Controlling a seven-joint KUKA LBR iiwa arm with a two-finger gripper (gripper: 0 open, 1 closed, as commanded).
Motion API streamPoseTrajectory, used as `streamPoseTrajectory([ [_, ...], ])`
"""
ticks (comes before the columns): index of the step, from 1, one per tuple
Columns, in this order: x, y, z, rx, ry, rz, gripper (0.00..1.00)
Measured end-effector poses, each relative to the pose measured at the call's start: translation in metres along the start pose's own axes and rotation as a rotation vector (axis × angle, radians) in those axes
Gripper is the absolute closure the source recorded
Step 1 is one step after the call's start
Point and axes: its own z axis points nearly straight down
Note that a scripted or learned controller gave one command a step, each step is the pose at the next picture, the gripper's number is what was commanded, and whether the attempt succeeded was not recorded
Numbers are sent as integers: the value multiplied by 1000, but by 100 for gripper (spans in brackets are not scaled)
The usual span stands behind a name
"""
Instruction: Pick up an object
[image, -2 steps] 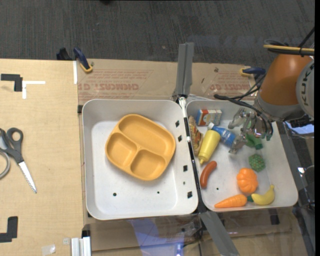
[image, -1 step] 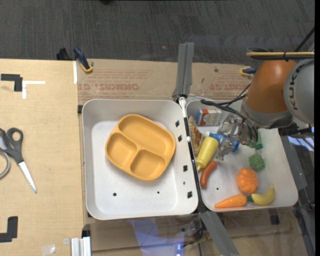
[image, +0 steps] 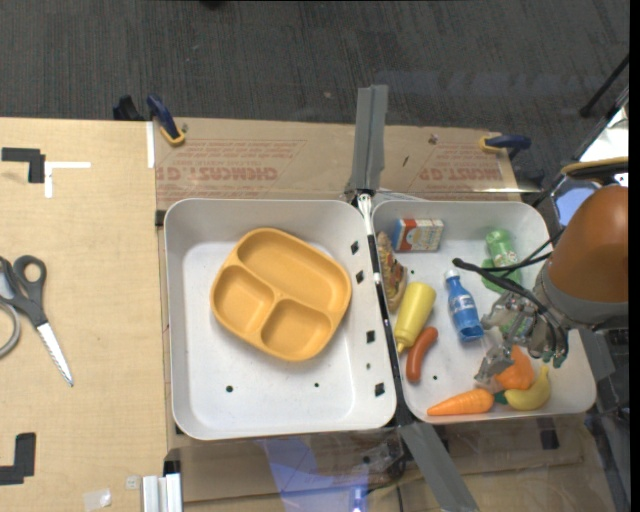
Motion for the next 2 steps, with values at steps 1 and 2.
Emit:
streamPoseTrajectory([
  [1, -1, 1, -9, 0, -3, -3, 100],
  [2, 10, 21, 0, 0, 1, 277, 100],
])
